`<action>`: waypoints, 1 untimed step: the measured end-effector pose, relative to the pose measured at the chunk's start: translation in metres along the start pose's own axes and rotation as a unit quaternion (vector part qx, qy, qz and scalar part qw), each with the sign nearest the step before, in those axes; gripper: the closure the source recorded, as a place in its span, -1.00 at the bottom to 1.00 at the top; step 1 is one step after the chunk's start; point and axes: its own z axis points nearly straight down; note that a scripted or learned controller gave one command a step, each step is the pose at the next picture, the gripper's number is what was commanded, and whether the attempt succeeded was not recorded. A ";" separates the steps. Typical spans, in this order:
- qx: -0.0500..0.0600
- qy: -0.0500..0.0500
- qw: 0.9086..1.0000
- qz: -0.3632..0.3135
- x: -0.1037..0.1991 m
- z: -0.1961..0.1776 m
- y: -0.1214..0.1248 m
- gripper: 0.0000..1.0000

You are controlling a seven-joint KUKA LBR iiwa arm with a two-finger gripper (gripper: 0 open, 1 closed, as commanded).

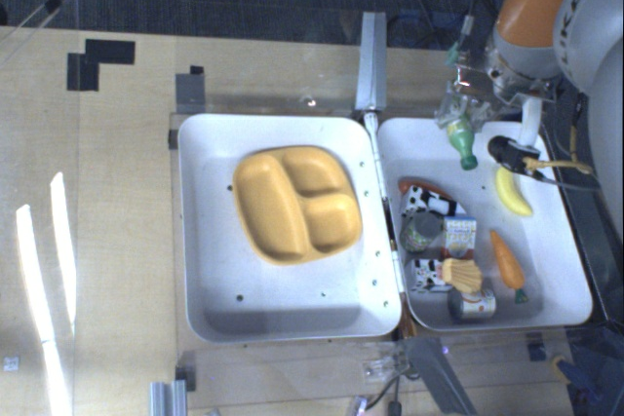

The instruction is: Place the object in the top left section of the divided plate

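Shown from above at a slant: pale wooden worktop [97,209] bearing two shallow white bins side by side. In the left bin [273,312], a yellow divided plate [297,203], lying flat and slightly turned, with one long section along its left side and two smaller sections on its right. To the right of the plate, across the shared rims, the right bin [558,239]. Up and to the right of the plate, over the near back corner of that bin, the end effector [464,124], pointing down and pinching the top of a small green bottle-shaped object [465,148], which hangs below the fingertips, well apart from the plate. Farther right of the plate than the green object, a yellow banana [513,192]. Just right of the plate, past the bin wall, a black-and-white patterned item [432,202], with a small labelled box [460,233] below it. Right of the box, an orange carrot [507,260] lying aslant. Below and to the right of the plate, at the front wall of the right bin, a grey can [473,305] on its side.
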 end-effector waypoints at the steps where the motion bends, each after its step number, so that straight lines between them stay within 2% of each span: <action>1: 0.000 0.001 0.994 -0.112 -0.027 0.035 -0.001 1.00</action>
